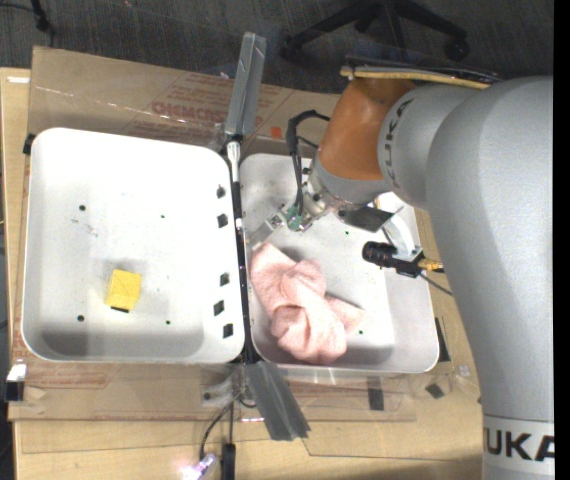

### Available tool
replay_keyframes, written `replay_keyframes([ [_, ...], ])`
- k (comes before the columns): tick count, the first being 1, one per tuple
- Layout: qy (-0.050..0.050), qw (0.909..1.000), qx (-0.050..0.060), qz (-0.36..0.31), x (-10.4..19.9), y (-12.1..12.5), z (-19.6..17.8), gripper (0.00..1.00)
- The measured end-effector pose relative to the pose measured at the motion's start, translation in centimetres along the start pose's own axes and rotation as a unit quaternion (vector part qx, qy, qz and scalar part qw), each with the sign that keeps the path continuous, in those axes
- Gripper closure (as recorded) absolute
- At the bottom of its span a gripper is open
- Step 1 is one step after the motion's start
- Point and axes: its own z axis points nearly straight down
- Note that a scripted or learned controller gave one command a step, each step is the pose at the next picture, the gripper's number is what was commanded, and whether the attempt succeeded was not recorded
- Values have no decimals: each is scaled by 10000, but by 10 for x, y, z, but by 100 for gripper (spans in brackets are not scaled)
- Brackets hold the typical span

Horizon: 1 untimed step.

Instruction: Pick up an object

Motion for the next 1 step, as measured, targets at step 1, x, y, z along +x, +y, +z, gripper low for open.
replay_keyframes([
  [1, 22, 10000, 2, -22, 2, 1, -9, 100],
])
